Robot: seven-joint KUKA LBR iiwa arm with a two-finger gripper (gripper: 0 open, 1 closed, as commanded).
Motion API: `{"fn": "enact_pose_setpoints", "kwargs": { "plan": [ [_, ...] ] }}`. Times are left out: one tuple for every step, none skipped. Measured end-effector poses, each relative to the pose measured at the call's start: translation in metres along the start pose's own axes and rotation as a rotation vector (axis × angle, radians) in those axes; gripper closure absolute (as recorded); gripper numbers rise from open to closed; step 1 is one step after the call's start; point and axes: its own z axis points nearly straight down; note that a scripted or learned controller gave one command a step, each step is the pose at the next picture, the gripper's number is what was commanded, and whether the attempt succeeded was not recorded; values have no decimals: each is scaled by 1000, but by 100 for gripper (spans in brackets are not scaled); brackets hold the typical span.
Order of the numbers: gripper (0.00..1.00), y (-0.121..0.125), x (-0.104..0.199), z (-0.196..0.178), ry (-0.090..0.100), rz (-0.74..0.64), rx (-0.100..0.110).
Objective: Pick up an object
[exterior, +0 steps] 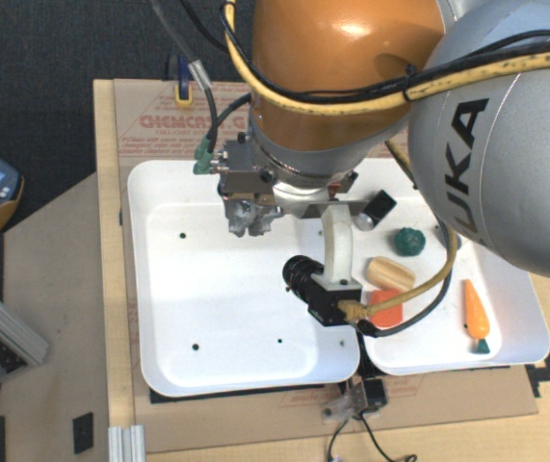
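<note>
The claw (pixel 250 218) is seen low over the back of the left bin (pixel 159 287), metal and chunky; whether it's open or closed can't be made out, tbh. Smooth white plastic floor is left bare around it, lots of room toward the rounded front rim. In the right bin (pixel 515 340), things are bunched: a tan wooden cylinder (pixel 390 274), a dark green knobbly lump (pixel 409 242), an orange carrot (pixel 475 316) near the right edge.
</note>
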Motion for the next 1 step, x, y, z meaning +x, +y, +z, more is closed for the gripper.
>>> {"fn": "enact_pose_setpoints", "kwargs": {
  "plan": [
    [100, 1, -20, 115, -3, 6, 4]
  ]
}}
